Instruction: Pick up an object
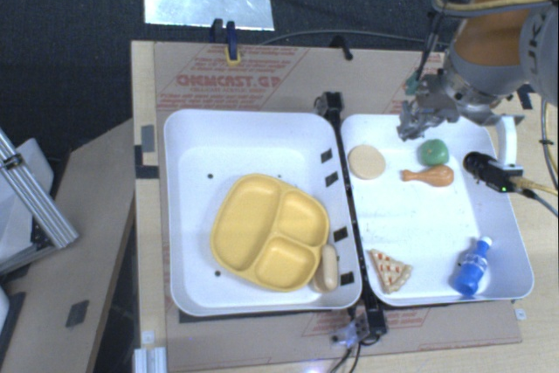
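Observation:
The right bin [428, 227] holds a tan round cookie [367, 162], a green ball [433, 152], a brown chicken drumstick [430, 176], a waffle-patterned pizza slice [389, 270] and a blue bottle [470, 267]. My gripper [414, 128] hangs over the back of this bin, just left of and above the green ball and right of the cookie. Nothing shows between its fingers. How the fingers stand is too small to tell.
In the left bin [201, 153] lies a yellow divided plate [270, 231] with a beige bread roll [327, 266] at its right edge. A black clip-lined divider [343, 188] separates the bins. The arm's orange band [511, 9] looms at the upper right.

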### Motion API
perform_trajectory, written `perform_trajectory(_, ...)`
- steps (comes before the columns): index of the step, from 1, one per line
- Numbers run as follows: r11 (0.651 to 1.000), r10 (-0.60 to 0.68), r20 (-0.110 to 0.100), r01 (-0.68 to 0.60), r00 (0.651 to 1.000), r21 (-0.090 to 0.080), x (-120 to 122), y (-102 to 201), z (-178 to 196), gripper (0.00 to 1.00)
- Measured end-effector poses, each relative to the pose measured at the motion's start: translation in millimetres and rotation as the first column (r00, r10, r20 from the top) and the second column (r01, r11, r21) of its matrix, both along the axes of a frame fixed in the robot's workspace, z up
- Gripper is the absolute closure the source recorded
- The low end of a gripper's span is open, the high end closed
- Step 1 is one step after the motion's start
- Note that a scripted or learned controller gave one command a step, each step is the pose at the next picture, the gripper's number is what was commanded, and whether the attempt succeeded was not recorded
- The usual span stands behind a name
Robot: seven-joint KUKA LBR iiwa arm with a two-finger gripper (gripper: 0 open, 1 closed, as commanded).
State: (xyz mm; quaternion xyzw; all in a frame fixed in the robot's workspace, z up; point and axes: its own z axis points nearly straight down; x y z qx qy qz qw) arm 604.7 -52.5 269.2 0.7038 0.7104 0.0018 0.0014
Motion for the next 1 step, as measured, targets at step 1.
perform_trajectory(1, 1.000, 0.000, -0.004, 0.000, 1.000, 0.001, 10.7, 49.3, -20.3, 1.00)
